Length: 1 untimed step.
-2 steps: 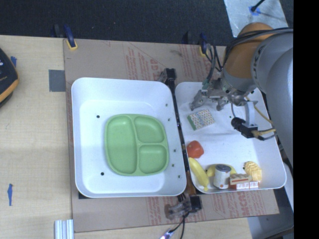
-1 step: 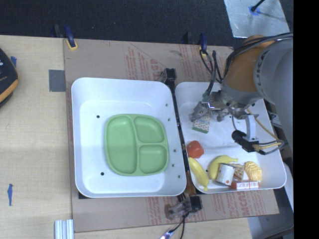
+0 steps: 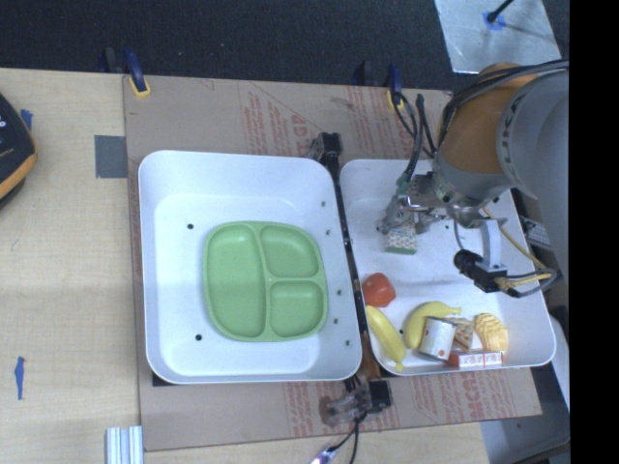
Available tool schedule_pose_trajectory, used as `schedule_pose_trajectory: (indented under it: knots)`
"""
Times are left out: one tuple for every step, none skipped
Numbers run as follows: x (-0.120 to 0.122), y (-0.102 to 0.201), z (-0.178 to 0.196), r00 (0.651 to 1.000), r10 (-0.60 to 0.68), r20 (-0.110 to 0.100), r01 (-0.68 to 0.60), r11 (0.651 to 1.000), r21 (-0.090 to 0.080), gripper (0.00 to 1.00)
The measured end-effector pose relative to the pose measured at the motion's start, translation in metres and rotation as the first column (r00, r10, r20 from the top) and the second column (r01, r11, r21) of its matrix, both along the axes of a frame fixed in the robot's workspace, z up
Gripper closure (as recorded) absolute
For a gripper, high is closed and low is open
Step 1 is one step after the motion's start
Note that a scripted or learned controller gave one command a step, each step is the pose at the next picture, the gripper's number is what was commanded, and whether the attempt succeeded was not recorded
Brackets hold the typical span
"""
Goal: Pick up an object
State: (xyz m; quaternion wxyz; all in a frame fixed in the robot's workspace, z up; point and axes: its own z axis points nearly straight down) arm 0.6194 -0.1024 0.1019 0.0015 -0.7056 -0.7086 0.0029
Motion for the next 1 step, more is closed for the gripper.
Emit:
schedule_pose_trajectory:
  knots:
    - [-0.0093,0.0721,0.0906,1.000,0.001,0.004,-0.001,1.000,0.003,1.00]
